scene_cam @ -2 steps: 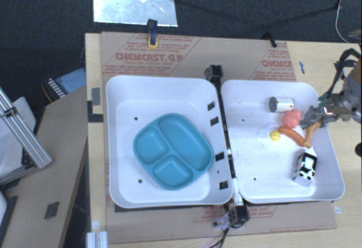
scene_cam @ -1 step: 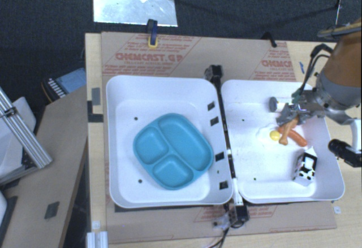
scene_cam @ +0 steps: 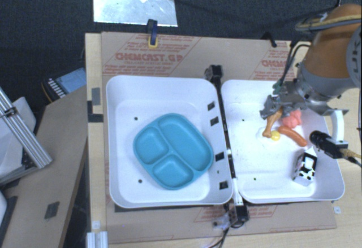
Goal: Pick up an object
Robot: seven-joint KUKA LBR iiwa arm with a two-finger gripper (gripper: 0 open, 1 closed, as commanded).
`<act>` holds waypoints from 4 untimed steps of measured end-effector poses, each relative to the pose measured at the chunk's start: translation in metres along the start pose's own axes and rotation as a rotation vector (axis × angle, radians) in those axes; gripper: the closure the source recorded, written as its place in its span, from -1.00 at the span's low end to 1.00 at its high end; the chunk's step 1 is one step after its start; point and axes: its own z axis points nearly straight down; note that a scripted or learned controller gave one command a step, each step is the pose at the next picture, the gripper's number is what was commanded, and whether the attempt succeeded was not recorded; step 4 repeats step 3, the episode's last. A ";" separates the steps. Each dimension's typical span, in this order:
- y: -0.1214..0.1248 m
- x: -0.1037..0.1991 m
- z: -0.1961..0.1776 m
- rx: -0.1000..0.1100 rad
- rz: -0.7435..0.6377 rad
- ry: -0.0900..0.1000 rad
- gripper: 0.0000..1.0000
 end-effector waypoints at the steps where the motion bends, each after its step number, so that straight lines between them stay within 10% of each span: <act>1: 0.010 0.051 0.010 0.001 0.000 0.000 1.00; 3: 0.047 0.155 -0.009 -0.001 -0.001 0.001 1.00; 4: 0.047 0.155 -0.009 -0.001 -0.001 0.001 1.00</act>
